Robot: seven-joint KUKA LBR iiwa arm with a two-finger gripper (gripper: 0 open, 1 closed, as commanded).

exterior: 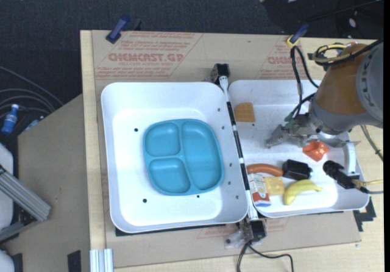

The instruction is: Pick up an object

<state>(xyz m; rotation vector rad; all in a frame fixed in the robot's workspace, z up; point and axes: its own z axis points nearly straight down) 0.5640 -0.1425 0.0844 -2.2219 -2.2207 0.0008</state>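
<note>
Item 1, left bin (116, 143): I log one blue divided plate (183, 156), lying flat near the middle, compartments facing up

Item 2, right bin (268, 91), loose things open to a pick:
- tan square (244, 112), flat, on the far side, near the wall shared with the left bin
- red sausage (265, 169), lying crosswise, near that same wall
- black block (297, 169), just beside the sausage's right end
- printed carton (259, 193), in the near left corner
- yellow slice (275, 186), between the carton and the banana
- banana (300, 190), along the near wall
- orange-red lump (315, 150), just beside the gripper's body, on its near side

Item 3, gripper (277, 138): low over the right bin's middle, pointing left, above bare floor between the tan square and the sausage; from my screen I cannot tell whether it is spread or closed
</note>
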